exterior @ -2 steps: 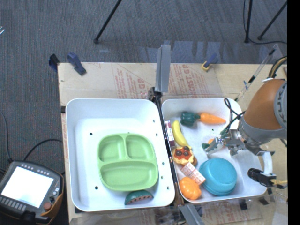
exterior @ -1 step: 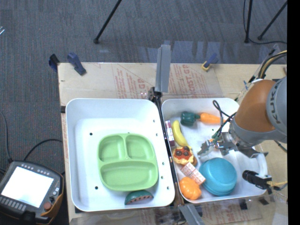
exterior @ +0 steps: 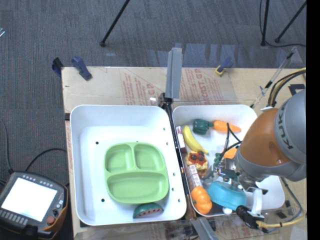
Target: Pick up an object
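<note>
Gripper (exterior: 223, 173) low in right bin (exterior: 250, 111); apparently touching blue bowl (exterior: 226, 194).

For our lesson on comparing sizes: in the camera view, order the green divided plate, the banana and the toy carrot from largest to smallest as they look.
1. green divided plate, clearly largest
2. banana
3. toy carrot, looks about the banana's size, so their order is unsure

A tablet-like pendant (exterior: 31, 199) is seen on the grey carpet (exterior: 40, 34), beside tripod legs (exterior: 117, 16).
</note>
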Robot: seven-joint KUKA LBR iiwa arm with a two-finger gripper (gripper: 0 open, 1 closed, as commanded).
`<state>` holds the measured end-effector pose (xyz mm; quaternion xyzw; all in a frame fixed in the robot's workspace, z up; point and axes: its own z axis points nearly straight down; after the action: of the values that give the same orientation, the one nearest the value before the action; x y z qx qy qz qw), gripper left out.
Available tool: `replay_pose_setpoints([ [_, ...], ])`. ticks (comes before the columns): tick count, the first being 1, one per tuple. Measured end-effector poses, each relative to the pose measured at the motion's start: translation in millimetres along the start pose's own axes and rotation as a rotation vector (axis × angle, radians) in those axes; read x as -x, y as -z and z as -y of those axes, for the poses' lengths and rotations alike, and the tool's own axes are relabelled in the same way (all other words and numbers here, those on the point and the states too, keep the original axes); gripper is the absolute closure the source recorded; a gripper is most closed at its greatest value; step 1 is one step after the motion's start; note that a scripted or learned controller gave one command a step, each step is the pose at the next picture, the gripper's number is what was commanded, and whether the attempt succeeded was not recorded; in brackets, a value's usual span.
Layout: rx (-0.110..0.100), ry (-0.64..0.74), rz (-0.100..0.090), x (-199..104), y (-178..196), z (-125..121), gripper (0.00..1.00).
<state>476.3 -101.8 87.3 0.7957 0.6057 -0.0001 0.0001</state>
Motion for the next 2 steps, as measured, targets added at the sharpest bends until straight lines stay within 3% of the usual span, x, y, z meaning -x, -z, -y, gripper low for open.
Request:
replay_pose_setpoints([
  [1, -0.015, -0.009, 0.000, 2, 5, 4, 1.00],
  [2, -0.011, -0.200, 0.002, -31, -3, -32, 1.00],
])
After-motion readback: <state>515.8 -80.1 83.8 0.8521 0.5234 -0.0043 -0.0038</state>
